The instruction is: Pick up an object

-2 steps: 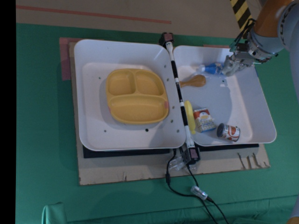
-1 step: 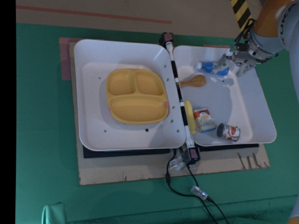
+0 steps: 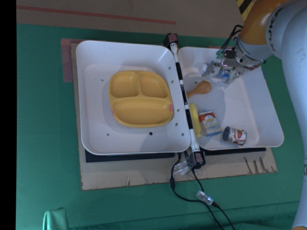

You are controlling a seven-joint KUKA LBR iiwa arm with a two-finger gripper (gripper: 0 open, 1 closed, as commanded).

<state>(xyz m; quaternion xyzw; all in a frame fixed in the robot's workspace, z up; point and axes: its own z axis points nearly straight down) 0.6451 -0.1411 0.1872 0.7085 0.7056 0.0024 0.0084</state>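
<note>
Yellow divided plate [image 3: 140,98] sits in the left bin [image 3: 96,56], left of frame centre. My pincer [image 3: 221,71] is low in the right bin [image 3: 259,109], upper right of frame; whether it is wide or narrow I cannot tell. Below it lie a wooden drumstick [image 3: 199,88], a banana [image 3: 194,119], a small box [image 3: 209,122] and a can [image 3: 234,135].

Pincer [image 3: 221,73] grip — too blurred to tell
</note>
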